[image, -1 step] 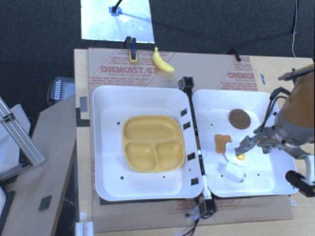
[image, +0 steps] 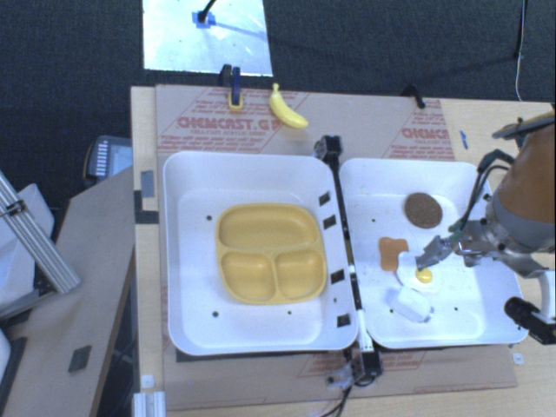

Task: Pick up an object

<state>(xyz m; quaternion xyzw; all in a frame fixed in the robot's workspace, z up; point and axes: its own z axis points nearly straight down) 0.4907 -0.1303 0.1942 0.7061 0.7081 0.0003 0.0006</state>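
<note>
White plastic forms the two shallow bins: the left bin [image: 187,233] holds a yellow divided tray [image: 268,252] near its middle, and the right bin [image: 373,189] holds the small items. The grey arm [image: 521,207] enters from three o'clock, its gripper [image: 432,254] low over the right bin's centre; how far it is open cannot be told. At twelve o'clock from it lies a brown disc [image: 423,209], at nine o'clock an orange piece [image: 392,252], at six o'clock a fried egg toy [image: 415,276] and a white block [image: 413,306]. A banana [image: 286,109] rests on the board behind the bins.
</note>
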